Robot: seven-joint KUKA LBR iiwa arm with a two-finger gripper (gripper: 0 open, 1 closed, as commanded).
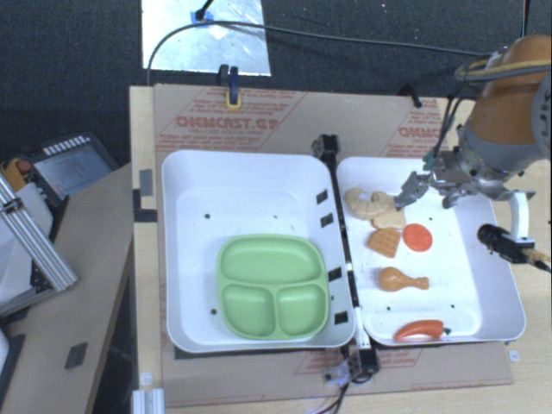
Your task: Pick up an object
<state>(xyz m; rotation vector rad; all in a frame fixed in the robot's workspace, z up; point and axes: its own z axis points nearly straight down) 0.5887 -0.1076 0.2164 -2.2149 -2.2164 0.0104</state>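
Claw (431, 193): over the right bin's (500, 313) upper part, fingers spread apart, nothing between them; one finger tip just beside the pale croissant (368, 203). Arm (509, 93): enters from the right. Right bin contents: croissant at upper left; tan waffle piece (385, 241) below it; red disc (418, 237) beside the waffle; chicken drumstick (400, 279) lower; red chili (420, 329) near the front edge. Left bin (185, 188): green divided plate (272, 285) towards the front.
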